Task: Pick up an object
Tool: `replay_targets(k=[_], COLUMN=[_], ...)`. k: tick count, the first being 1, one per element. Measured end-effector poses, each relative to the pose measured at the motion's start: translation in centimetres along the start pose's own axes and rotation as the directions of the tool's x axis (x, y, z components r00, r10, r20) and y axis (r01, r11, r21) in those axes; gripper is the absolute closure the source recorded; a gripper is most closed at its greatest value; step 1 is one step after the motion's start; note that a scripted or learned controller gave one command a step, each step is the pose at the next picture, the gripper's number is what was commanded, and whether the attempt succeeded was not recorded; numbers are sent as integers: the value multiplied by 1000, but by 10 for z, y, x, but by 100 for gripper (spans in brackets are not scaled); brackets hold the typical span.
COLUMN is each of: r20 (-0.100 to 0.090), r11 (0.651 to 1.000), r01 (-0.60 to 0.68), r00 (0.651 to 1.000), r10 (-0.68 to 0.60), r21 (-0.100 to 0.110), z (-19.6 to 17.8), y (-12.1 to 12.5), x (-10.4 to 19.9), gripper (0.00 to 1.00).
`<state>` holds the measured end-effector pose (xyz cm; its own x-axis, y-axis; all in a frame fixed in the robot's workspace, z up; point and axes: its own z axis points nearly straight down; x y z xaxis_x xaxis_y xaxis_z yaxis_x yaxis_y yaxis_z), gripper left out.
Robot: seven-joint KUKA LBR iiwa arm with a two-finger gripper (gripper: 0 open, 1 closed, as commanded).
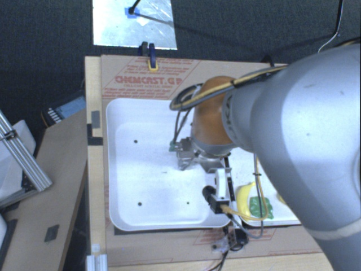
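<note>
Reaching phase, nothing grasped: the gripper (pixel 185 156) hangs low over the left bin (pixel 130 168), a smooth white tray; how wide it stands cannot be told. A curved, glossy yellow object (pixel 246 199) and a rumpled green object (pixel 262 208) lie touching in the right bin (pixel 285 222). The next move probably calls for a shift toward them.
</note>
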<state>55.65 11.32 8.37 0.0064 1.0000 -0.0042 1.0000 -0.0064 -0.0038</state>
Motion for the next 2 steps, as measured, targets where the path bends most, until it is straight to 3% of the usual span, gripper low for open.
replay_targets(k=[1, 2], r20=[-9, -10], r11=[1000, 1000], r01=[15, 18], r00=[1000, 1000], r10=[-15, -18], r21=[-7, -8], z=[-75, -123], y=[-49, -69], x=[51, 110], gripper=[100, 100])
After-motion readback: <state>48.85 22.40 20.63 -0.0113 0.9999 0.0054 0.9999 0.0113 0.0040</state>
